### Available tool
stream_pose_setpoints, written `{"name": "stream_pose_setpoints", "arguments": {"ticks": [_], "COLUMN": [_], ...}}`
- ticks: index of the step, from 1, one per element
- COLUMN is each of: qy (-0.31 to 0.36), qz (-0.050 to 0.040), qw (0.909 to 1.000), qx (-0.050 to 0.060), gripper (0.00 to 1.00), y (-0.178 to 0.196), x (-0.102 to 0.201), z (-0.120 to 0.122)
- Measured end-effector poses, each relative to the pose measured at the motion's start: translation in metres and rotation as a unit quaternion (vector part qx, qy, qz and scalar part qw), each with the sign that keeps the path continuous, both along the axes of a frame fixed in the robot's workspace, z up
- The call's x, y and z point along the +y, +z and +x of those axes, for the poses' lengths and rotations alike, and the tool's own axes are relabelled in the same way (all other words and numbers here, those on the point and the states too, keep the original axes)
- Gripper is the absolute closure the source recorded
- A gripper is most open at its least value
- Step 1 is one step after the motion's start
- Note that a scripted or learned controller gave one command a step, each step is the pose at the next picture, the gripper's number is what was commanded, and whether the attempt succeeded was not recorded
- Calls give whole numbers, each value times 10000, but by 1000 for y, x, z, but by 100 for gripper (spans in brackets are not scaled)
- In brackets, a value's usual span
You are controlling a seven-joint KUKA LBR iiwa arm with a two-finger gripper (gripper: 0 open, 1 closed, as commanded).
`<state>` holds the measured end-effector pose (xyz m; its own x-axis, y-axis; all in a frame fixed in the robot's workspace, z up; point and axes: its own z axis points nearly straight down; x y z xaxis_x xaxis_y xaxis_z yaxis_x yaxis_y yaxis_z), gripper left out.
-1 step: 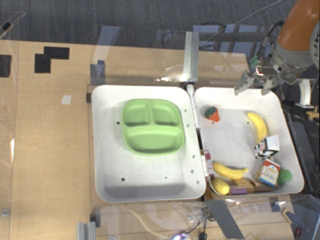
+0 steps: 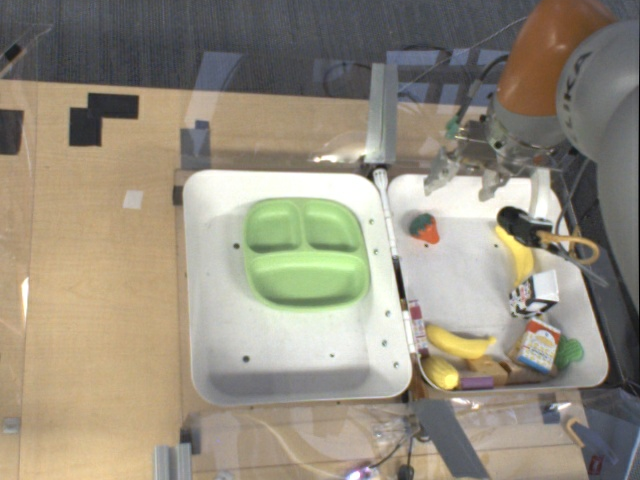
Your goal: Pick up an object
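Observation:
My gripper [image 2: 465, 181] hangs over the far edge of the right bin [image 2: 460, 278]. Its two fingers are spread open with nothing between them. A small red strawberry with a green top [image 2: 426, 228] lies in the bin just below and left of the gripper. A curved yellow banana [image 2: 519, 255] lies to the gripper's lower right. Along the near side of the bin are a second banana [image 2: 461, 343], a small black-and-white box [image 2: 537, 292] and an orange carton [image 2: 537, 348].
The left bin [image 2: 215, 298] holds a green divided plate [image 2: 303, 251]. In the right bin's near corners lie a round yellow item [image 2: 441, 373], a brown piece [image 2: 490, 369] and a green item [image 2: 570, 351]. A metal rail [image 2: 396, 268] separates the bins.

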<state>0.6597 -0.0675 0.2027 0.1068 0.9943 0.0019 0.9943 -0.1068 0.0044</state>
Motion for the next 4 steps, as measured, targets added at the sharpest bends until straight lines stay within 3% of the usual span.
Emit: {"name": "stream_pose_setpoints", "arguments": {"ticks": [1,3,4], "qy": [624,529,529], "qz": [-14,-14,2], "qw": [9980,9986,9986], "qx": [-24,-50,-90], "gripper": [0,0,100], "y": [-115,-112,-99], "x": [-37,-22,-20], "z": [12,-69,-66]}}
